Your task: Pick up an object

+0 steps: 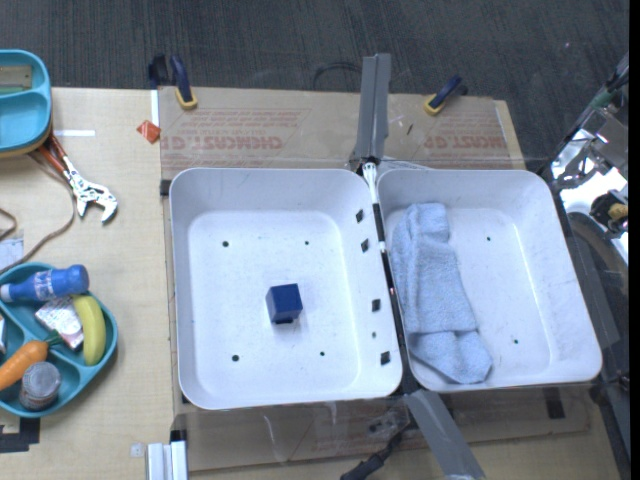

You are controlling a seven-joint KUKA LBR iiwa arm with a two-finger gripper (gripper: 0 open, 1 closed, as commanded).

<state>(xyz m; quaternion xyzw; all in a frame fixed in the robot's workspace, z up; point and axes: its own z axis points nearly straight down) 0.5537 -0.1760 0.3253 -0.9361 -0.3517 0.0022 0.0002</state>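
Observation:
A small dark blue cube [285, 302] sits on the floor of the left white bin [200, 268], a little below its middle. A crumpled light blue-grey towel [435, 290] lies along the left side of the right white bin [540, 288], stretching from near the back wall to the front corner.
Left of the bins, a blue tray [100, 353] holds a bottle, a banana, a carrot and a can. A wrench [88, 195] and another blue container [22, 98] lie further back. Clamps [182, 83] pin the cardboard behind the bins. Metal hardware [595, 158] stands at the right edge.

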